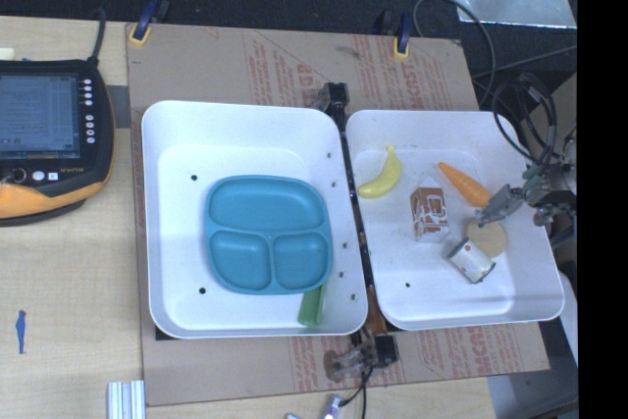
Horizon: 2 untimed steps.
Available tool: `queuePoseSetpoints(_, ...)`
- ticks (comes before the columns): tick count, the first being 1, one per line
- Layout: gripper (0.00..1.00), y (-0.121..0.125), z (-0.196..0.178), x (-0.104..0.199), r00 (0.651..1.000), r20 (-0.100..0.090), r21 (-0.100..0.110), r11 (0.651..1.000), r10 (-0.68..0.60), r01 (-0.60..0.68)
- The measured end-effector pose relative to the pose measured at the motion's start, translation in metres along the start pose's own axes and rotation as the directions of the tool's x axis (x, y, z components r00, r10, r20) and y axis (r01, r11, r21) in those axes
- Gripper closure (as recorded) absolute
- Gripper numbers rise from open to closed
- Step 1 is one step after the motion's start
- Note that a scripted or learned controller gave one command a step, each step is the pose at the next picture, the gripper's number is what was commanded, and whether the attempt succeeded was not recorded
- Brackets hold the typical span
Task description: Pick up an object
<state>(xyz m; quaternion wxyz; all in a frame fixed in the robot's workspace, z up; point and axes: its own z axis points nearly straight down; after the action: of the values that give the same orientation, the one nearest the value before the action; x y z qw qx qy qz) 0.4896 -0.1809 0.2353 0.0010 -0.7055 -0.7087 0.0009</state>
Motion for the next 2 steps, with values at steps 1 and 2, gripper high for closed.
queuePoseSetpoints(1, 0.0, 0.067, 0.126, 0.02, 1.0, 0.003, -0.019, 1.0, 0.001, -0.001)
queuePoseSetpoints(2, 0.0, 0.142, 0.11, 0.008, 1.0, 0.0, -0.002, 1.0, 0.001, -0.001)
